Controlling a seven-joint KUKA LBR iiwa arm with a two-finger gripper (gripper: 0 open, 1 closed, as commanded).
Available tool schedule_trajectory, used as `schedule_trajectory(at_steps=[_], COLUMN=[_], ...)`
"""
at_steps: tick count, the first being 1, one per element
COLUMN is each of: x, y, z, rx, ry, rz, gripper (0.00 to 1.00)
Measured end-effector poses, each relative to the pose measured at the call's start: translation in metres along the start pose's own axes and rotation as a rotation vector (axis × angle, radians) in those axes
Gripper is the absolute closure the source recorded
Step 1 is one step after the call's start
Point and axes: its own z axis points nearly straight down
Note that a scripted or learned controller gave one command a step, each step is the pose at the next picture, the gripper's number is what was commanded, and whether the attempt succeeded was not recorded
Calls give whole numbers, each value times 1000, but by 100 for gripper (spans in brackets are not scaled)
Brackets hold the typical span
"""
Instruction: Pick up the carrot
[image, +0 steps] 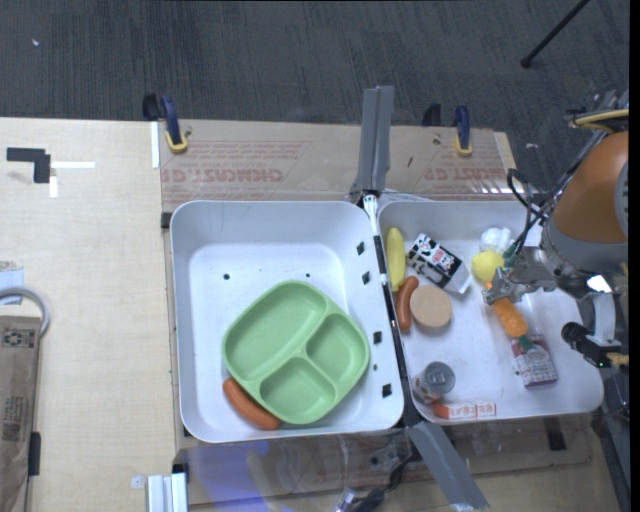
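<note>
The carrot is a short orange piece lying in the right part of the right bin. My gripper hangs just above the carrot's upper end, right by it and close to a yellow lemon. The wrist covers the point where gripper and carrot meet, so I cannot tell whether they touch. The grey arm with its orange band reaches in from the right.
The right bin also holds a banana, a black-and-white carton, a reddish sausage, a tan disc, a can and a red packet. A green divided plate and another sausage lie in the left bin.
</note>
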Motion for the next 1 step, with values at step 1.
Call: schedule_trajectory(at_steps=[1], x=[11], y=[59], z=[-137], rx=[-5], ry=[-3], rz=[-140], gripper=[100])
